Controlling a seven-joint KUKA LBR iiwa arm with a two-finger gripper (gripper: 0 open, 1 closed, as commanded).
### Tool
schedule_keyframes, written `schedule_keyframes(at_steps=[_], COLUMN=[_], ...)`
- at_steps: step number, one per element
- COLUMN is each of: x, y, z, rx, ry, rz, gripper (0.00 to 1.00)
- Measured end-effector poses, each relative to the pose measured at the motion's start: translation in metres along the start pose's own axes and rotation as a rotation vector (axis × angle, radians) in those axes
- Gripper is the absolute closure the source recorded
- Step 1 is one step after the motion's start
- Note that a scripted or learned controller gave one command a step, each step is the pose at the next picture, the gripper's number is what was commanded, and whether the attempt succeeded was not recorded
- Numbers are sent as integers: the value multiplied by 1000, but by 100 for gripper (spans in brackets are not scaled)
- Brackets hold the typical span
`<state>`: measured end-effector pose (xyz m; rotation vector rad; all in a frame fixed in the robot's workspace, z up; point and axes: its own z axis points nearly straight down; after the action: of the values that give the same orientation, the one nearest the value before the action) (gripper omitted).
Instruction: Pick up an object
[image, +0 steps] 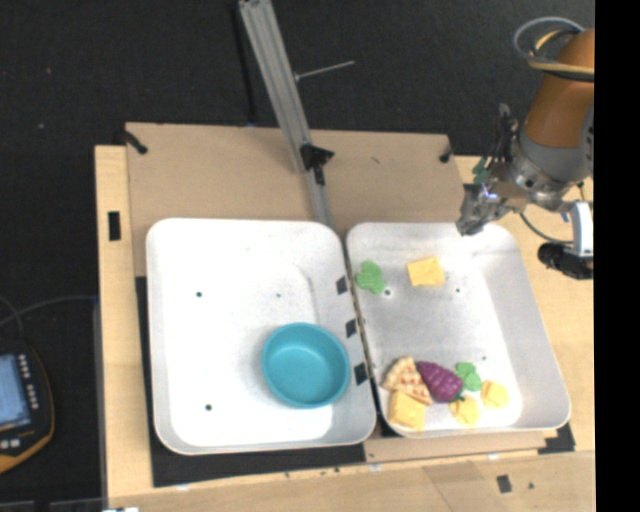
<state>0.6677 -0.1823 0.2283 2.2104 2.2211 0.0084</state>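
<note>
My gripper (472, 224) hangs over the far right corner of the right bin (520, 300), above its rim, with nothing seen between its fingers. In that bin a yellow block (425, 272) lies near the far side and a small green piece (371, 277) sits by the left wall. At the bin's near edge lies a cluster of toy food: a purple piece (438, 378), a waffle-like piece (402, 375), yellow pieces (406, 410) and a green piece (468, 377). A teal bowl (304, 364) stands in the left bin (200, 300).
A grey metal pole (285, 100) slants up from the divide between the bins at the back. The bench's tan board (280, 170) extends behind both bins. A handheld control pad (20, 395) lies off the bench at the left.
</note>
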Motion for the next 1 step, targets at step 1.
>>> schedule_keyframes(at_steps=[1], x=[-1], y=[1], z=[-19], rx=[5], ry=[1], rz=[-2], gripper=[100])
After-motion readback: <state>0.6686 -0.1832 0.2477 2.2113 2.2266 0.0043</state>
